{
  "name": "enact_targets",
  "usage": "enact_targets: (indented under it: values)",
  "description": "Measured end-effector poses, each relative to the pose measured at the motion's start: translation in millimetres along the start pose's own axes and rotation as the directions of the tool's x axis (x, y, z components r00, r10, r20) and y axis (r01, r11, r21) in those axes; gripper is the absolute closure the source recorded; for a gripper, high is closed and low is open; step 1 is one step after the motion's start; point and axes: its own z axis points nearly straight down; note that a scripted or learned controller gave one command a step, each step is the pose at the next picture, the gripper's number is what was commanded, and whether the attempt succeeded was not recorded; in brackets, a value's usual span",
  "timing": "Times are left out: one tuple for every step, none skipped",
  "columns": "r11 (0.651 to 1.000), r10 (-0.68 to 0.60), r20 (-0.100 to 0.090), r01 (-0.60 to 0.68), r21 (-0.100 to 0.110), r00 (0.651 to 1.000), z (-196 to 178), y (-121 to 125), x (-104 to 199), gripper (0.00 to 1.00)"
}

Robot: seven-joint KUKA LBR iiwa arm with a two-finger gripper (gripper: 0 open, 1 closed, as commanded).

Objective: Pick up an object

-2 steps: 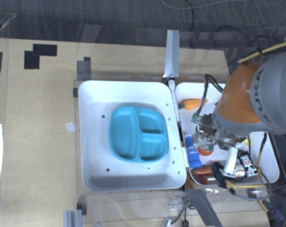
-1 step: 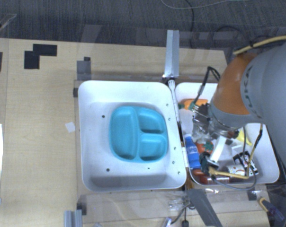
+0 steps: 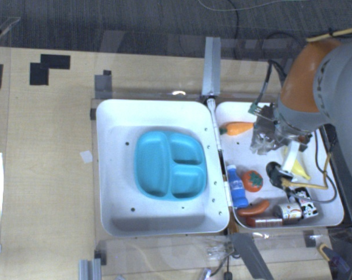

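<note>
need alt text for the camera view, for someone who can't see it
A grey robot arm with an orange band reaches from the right, its gripper over the right white bin, which holds a carrot, a blue bottle, a tomato and other small items. The left white bin holds a blue divided tray.

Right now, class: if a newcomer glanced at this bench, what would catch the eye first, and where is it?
The blue tray stands out most, lying alone in the left bin. Next comes the arm, grey with an orange band, reaching from the right with its gripper over the right bin. That bin holds a bright jumble: a carrot near the top, a blue bottle, a red-orange ball.
</note>
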Motion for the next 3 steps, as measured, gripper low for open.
enact_targets:
  values:
    - [0.996, 0.089, -0.001, -0.089, -0.002, 0.996, -80, 42, -31, 1.0]
    - [0.991, -0.137, 0.0, 0.137, -0.004, 0.991, -126, 48, -80, 1.0]
    - [0.995, -0.096, 0.0, 0.096, 0.0, 0.995, -112, 13, -59, 1.0]
